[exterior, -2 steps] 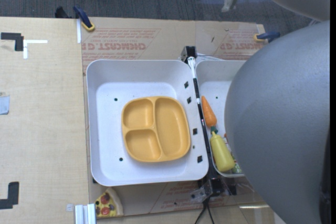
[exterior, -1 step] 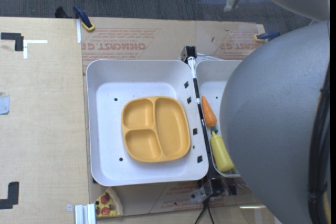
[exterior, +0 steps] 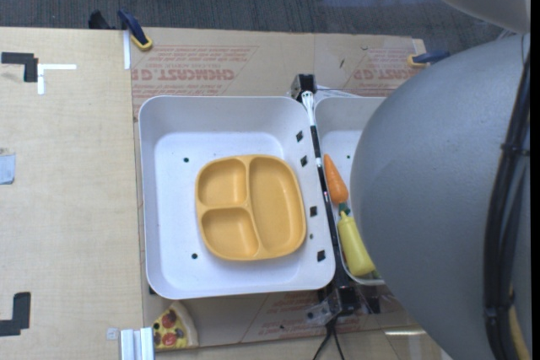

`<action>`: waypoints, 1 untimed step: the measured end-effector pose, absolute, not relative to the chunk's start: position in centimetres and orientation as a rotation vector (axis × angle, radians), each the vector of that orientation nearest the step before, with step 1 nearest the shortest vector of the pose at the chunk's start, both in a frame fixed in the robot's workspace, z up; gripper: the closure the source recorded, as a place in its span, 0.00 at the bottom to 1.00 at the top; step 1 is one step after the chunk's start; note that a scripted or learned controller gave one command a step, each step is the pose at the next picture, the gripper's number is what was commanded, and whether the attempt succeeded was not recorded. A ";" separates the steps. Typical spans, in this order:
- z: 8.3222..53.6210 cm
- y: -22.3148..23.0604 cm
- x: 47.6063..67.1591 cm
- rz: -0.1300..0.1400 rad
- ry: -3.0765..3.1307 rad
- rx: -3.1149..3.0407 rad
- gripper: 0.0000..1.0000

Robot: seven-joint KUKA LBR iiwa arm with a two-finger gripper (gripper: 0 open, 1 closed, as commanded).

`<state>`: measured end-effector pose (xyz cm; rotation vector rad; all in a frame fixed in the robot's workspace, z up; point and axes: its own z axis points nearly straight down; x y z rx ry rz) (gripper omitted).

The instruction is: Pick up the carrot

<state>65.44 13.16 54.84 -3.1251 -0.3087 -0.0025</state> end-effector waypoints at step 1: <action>54.9 13.1 65.4 -0.004 -0.307 -3.125 0.00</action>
